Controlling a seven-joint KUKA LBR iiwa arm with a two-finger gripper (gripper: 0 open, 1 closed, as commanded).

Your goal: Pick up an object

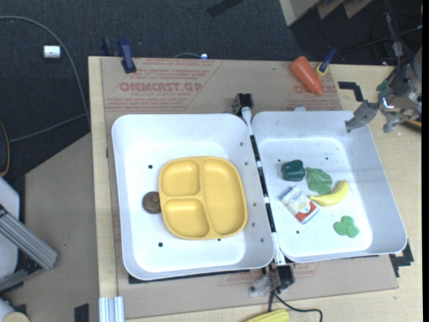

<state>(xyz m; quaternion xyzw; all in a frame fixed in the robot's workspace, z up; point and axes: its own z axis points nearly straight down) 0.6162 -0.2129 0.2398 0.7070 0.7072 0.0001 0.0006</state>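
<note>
The right bin holds a dark green pepper, a light green leafy piece, a yellow banana, a small red and white carton and a green broccoli-like piece. My gripper hangs over the bin's far right corner, well above and to the right of these objects. It is open, with its two fingers spread apart and nothing between them.
The left bin bears a yellow divided plate with a small brown round thing at its left edge. An orange carrot-like toy lies on the bench behind the right bin. A black divider clip sits between the bins.
</note>
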